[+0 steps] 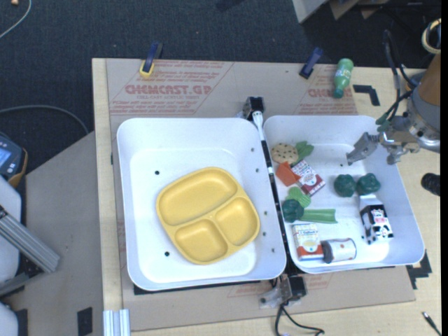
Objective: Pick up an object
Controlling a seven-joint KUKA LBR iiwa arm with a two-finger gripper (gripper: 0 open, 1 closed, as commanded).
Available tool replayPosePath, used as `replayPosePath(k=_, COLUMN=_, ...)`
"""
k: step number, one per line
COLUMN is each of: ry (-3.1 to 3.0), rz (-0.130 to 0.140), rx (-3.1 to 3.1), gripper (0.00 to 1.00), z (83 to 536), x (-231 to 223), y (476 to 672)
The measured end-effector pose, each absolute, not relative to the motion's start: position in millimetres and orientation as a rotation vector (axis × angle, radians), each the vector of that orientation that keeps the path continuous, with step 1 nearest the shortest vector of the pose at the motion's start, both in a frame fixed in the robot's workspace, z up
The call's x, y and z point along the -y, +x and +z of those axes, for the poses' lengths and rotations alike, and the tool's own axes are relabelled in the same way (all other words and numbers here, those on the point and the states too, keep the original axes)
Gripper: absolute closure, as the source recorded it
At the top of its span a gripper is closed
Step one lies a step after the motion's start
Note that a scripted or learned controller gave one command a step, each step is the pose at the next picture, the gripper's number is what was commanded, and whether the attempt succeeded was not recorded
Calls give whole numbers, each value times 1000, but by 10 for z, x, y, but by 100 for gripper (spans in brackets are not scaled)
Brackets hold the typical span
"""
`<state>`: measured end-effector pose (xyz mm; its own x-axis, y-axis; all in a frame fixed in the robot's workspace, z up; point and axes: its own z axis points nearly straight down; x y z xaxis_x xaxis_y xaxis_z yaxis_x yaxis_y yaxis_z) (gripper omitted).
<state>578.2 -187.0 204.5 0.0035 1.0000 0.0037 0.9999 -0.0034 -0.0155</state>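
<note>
Since the task names no particular item, the likeliest targets are the two dark green lumps, left one (344, 184) and right one (368, 183), sitting just beside each other mid-right in the right bin (413, 219), nearest the gripper (376, 148). Gripper hangs over the bin's upper right w/ fingers spread apart, nothing between them; one finger (360, 148) points left-down, the other sits nr the wrist side. Green lumps look like small toy veg, prob. light plastic or foam, rounded and bumpy, so they could roll or squirt out if pinched off-centre; best taken across the widest part, straight down, one lump at a time. They're close together, so a finger may nudge the neighbour. Other options: black-and-white toy (376, 222) just below them, blocky, stiff, prob. easy to pinch across its narrow sides; red-and-white carton (306, 176) and cookie (283, 152) nr the bin's left wall, both flat & low, harder to get fingers under. Green stick-shaped veg (318, 216) lies flat, long axis left-right, grip across the short width. Can w/ red label (339, 250) lies on its side at the bottom edge, smooth, may roll. Left bin (133, 187) holds a yellow divided tray (208, 215), wide and shallow, poor fit for a two-finger pinch except at the rim.
</note>
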Motion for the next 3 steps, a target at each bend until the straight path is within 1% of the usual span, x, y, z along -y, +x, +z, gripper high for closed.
replayPosePath(k=1, ry=-2221, rz=0, rx=2221, gripper=0, z=2128, x=1867, y=5813)
replayPosePath(k=2, ry=-2217, rz=5, rx=2218, gripper=0, z=1498, x=1838, y=5831)
replayPosePath(k=3, ry=-2218, rz=1, rx=2222, gripper=0, z=968, x=1778, y=5923)
